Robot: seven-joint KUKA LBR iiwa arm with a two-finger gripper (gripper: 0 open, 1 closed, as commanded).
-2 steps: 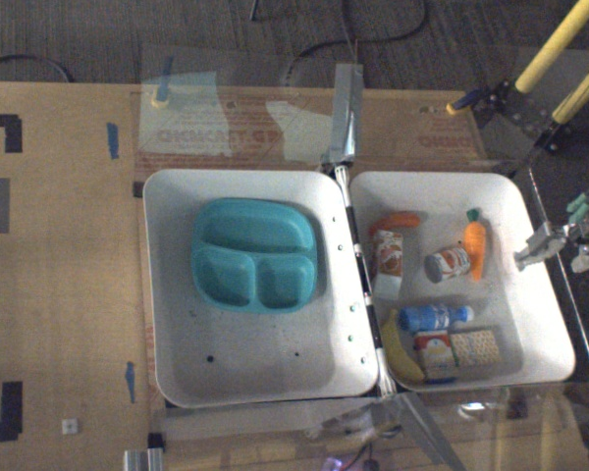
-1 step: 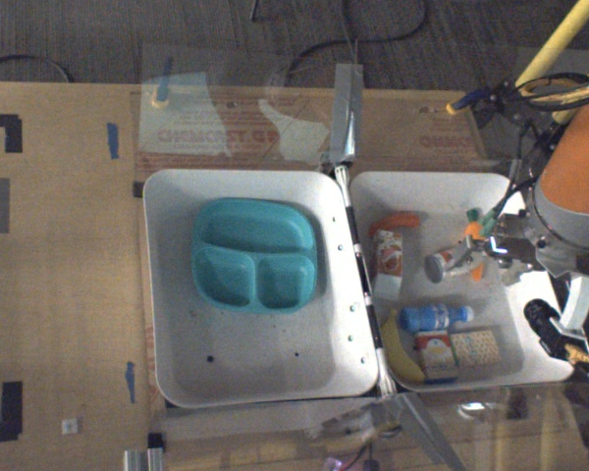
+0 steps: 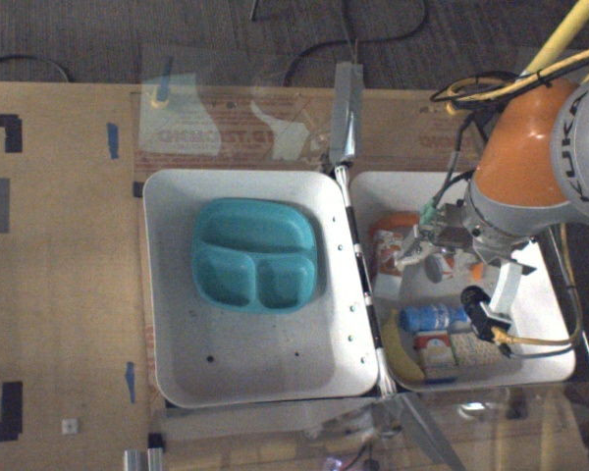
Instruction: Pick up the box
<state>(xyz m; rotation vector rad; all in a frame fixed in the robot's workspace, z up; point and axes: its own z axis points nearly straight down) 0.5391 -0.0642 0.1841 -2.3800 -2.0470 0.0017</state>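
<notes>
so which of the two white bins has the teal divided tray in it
The left shallow white bin holds the teal three-compartment plastic tray. The right white bin holds small packages instead, with the gripper over it.

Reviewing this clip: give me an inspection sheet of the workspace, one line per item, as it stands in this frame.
Surface: brown bench bearing two white bins, left bin and right bin, side by side.
Job's things: small box near the right bin's front edge, lying free.
Clutter: teal divided tray in the left bin; orange packet, blue bottle and yellow item in the right bin.
Grippers: gripper over the right bin, above the orange packet; finger state unclear.
Cables: yellow cable across the right bin; black cables on the floor.
Surroundings: dark carpet; blue tape marks on the bench.
</notes>
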